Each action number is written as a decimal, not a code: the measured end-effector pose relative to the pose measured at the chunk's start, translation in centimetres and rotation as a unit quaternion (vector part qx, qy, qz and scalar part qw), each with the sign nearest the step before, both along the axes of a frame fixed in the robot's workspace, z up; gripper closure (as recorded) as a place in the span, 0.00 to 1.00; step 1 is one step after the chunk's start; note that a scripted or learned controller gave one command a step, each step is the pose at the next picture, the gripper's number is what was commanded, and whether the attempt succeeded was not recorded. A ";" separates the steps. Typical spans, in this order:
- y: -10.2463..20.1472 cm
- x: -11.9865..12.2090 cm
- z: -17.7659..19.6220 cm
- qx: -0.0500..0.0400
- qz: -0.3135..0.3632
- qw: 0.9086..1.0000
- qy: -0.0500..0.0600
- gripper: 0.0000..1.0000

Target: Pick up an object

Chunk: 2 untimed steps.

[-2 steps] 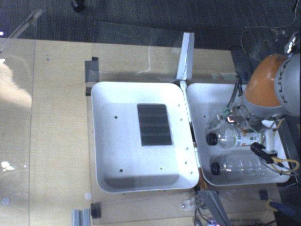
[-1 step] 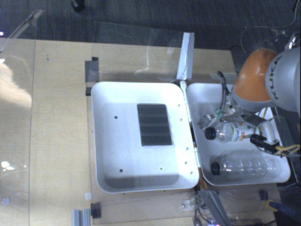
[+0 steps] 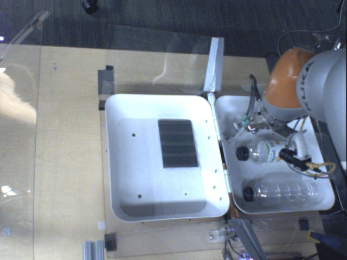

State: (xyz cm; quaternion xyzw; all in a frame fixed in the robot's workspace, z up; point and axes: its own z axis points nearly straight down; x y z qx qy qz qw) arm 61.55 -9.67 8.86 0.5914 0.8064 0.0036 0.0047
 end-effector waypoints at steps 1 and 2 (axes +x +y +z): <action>-1.3 -5.0 0.1 -0.001 0.023 1.000 0.000 0.00; -1.1 -4.7 1.3 0.000 0.025 1.000 -0.005 1.00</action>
